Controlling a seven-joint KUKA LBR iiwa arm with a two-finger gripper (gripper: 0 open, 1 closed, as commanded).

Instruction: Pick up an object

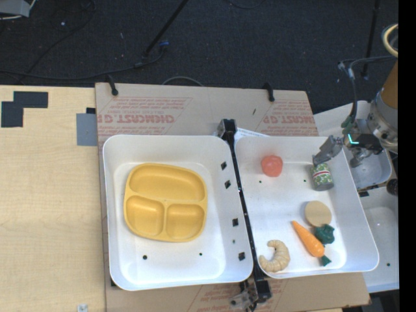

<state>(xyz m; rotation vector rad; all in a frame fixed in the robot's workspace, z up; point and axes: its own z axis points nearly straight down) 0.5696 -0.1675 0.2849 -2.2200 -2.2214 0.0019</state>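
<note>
The right bin [286, 194] holds several small items. A pink-red ball [272, 166] lies near its back. Toward the front right lies a tan round disc [317, 213], with an orange carrot [307, 238] with a green top beside it. A pale curled pastry [276, 255] rests at the front edge. A small greenish can [321, 176] sits by the right wall. My gripper [324, 160] reaches in from the right and ends directly over this can, touching or nearly touching its top. Whether the can is gripped is unclear.
The left bin [117, 239] holds a yellow divided plate [166, 201]. A black divider [237, 200] separates the two bins. Cardboard [162, 112] lies under both bins, and the wooden bench [45, 200] extends to the left.
</note>
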